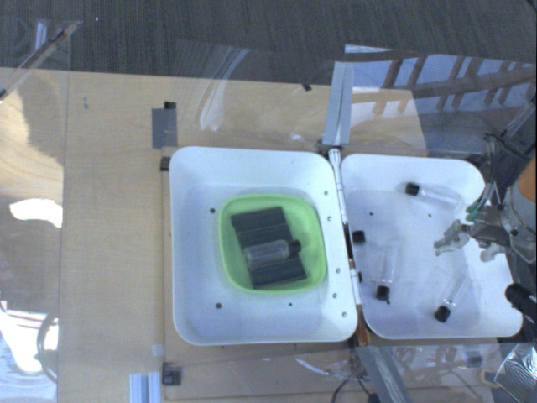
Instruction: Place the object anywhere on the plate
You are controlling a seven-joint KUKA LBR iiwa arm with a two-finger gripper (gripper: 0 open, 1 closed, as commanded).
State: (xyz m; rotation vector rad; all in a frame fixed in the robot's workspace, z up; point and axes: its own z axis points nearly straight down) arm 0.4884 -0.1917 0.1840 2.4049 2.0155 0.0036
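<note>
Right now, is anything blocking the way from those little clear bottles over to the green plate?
Between the clear vials in the right bin and the green plate in the left bin stand the bins' raised rims. The plate already carries two dark blocks and a vial.

Wooden counter [101, 250] carries two white bins side by side. Left bin [193, 309] holds a green plate [228, 263] with two dark blocks [260, 223] and a clear vial with black cap [273, 249] lying between them. Right bin [394, 326] has several clear black-capped vials [424, 193] scattered, well apart. Gripper [457, 235] hangs over the right bin near its right side, nothing visibly between its fingers.
</note>
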